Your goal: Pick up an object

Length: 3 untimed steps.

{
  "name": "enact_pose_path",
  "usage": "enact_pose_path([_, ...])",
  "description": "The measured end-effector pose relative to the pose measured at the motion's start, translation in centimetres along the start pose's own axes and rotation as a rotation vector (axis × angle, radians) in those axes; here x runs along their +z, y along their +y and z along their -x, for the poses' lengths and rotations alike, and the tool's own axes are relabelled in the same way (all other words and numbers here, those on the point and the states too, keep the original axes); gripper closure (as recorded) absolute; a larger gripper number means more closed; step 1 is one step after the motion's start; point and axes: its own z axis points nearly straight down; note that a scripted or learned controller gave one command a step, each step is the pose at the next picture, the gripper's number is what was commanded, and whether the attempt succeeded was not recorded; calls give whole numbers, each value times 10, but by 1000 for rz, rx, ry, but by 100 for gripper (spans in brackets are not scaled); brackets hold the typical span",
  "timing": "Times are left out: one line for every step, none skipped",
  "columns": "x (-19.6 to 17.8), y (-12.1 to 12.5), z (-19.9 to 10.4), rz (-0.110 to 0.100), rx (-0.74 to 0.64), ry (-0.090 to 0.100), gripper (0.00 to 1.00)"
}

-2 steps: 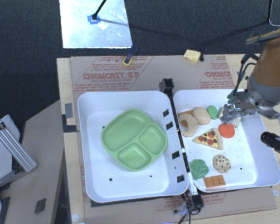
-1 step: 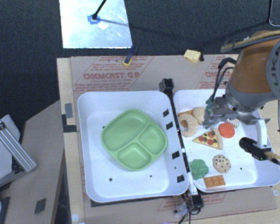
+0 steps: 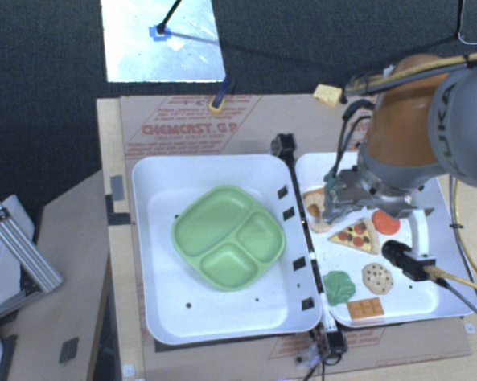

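Reaching in from the right, arm (image 3: 416, 126) bent low over right bin (image 3: 446, 298), pincer (image 3: 334, 205) beside pizza slice (image 3: 354, 236), grip state untellable.

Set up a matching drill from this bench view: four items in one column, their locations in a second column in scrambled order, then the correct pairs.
Items:
1. green divided plate
2. pizza slice
3. cookie
4. cracker

Locations:
A. near front edge of the right bin
B. middle of the left bin
C. right bin, just below the gripper
D. right bin, beside the green leaf

Pairs: 1-B, 2-C, 3-D, 4-A
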Motion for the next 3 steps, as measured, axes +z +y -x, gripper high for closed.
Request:
enact_pose_path([13, 0, -15, -2, 3, -2, 100])
enact_pose_path([-5, 9, -15, 2, 4, -2, 100])
enact_pose_path([6, -3, -8, -1, 9, -3, 100])
